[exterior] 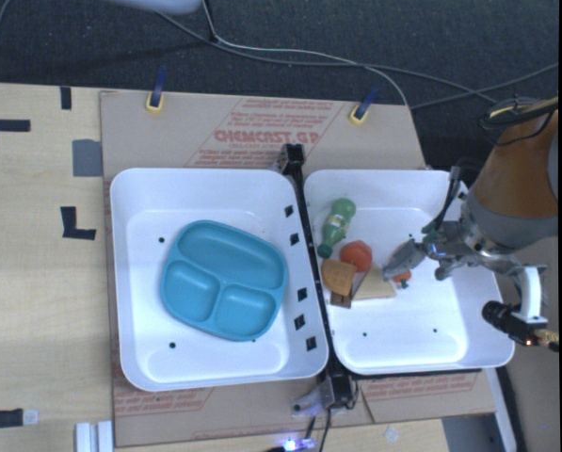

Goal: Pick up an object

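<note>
Camera view: gripper (400, 269), finger state indiscernible, low in right bin (450, 342) beside red tomato (357, 253); blue divided plate (224, 279) in left bin (139, 252).

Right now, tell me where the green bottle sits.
The green bottle lies in the right bin, near its left wall, just above the red ball.

Even, fairly bright overhead light is falling across the scene, with the two white bins (130, 281) glowing almost washed out. Shadows are lying soft and faint. The whole picture is looking slightly soft and grainy, darkening toward the top.
</note>
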Robot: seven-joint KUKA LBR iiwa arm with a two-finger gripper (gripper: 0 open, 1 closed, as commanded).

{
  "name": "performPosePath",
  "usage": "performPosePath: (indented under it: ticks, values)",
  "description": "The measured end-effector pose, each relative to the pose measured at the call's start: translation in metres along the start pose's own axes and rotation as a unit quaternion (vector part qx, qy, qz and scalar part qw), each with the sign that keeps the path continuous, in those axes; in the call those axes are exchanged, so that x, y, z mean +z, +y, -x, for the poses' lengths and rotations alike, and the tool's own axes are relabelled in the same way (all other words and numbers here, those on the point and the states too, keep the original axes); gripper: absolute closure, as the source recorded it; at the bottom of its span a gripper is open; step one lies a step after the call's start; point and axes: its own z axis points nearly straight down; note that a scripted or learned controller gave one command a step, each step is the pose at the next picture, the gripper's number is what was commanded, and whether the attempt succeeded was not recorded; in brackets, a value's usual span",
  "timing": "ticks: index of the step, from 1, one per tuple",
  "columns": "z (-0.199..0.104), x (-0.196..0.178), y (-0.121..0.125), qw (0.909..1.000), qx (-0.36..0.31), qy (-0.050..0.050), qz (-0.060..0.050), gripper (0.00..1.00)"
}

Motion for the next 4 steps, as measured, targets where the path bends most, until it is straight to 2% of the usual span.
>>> performPosePath:
  ticks: [1, 2, 3, 4]
  values:
    - [0.0, -0.004, 0.002, 1.0, -0.002, -0.001, 0.005, 0.0]
    - [0.001, 0.057, -0.007, 1.0, -0.001, 0.0, 0.001, 0.0]
    - [0.0, 0.11, -0.007, 1.0, -0.001, -0.001, 0.004, 0.0]
    - [0.001, 0.098, -0.006, 1.0, -0.001, -0.002, 0.005, 1.0]
